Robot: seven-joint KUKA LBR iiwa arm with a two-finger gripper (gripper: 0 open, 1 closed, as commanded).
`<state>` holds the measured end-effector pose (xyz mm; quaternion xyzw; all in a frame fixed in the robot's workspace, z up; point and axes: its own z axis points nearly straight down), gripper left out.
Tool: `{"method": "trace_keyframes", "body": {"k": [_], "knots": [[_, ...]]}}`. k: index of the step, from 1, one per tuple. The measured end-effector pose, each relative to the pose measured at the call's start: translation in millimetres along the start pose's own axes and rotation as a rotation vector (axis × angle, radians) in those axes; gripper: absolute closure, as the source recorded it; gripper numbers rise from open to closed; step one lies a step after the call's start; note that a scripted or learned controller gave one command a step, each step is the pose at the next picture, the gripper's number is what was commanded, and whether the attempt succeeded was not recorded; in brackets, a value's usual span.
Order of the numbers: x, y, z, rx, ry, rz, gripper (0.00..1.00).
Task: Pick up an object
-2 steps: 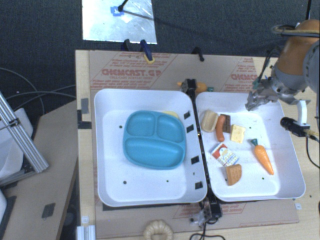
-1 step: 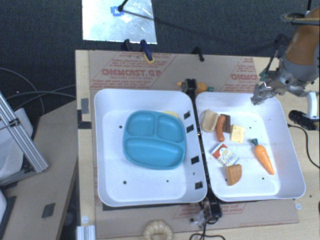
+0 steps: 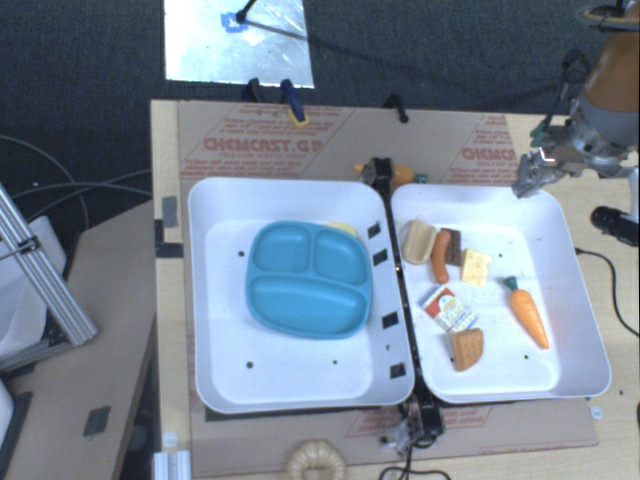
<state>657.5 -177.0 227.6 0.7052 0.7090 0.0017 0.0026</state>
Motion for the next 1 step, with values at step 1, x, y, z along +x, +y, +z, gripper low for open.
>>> {"method": "trace_keyframes", "body": {"k": [1], "knots": [[45.8, -25.7, -10.5, 0.004, 0.002, -0.003, 1.00]]}}
